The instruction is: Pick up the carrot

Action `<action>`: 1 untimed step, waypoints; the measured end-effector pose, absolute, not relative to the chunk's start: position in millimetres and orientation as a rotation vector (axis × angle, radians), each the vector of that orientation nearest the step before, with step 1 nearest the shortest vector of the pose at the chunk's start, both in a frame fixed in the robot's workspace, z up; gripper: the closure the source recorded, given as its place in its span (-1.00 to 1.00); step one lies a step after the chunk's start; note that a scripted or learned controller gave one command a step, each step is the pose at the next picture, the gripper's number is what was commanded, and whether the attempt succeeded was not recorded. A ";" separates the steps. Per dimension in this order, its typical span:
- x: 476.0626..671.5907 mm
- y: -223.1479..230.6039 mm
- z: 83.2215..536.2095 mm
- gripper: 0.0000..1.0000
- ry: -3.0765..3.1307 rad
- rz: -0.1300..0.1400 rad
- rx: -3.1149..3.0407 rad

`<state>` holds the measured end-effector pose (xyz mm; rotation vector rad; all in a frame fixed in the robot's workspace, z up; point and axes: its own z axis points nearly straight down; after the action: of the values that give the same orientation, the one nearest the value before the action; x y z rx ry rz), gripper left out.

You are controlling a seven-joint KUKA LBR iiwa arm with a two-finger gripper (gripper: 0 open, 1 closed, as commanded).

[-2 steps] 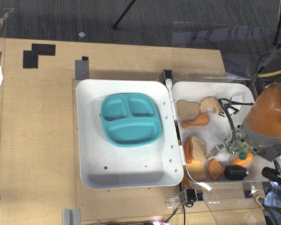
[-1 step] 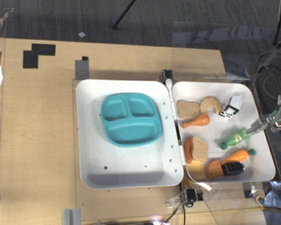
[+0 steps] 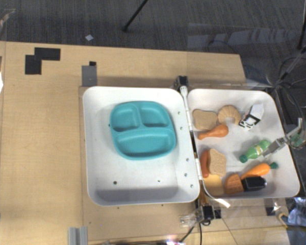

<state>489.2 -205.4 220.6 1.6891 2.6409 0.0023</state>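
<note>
1. Orange carrot (image 3: 258,170) lies in the right bin (image 3: 275,98), near its front right corner, its green tip pointing right.
2. Just below it sits a black block (image 3: 254,183) beside a brown wedge (image 3: 233,184).
3. Above it lies a green bottle (image 3: 255,151).
4. At the right edge, the end effector (image 3: 276,145) hangs just above the bottle; how far it is open cannot be told, and nothing shows in its grasp.
5. A teal divided plate (image 3: 142,129) rests in the left bin (image 3: 97,152) on the wooden desk (image 3: 35,147).

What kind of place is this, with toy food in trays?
Probably a robotics lab test bench: two white bins fixed to a wooden bench, toy food such as a carrot, and cables trailing across grey carpet.
</note>
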 end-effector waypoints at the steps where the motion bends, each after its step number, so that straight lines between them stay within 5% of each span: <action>1: 489.6 -205.3 220.5 -1.00 2.810 0.002 1.387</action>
<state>489.6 -205.3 220.5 1.3872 2.8100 0.0019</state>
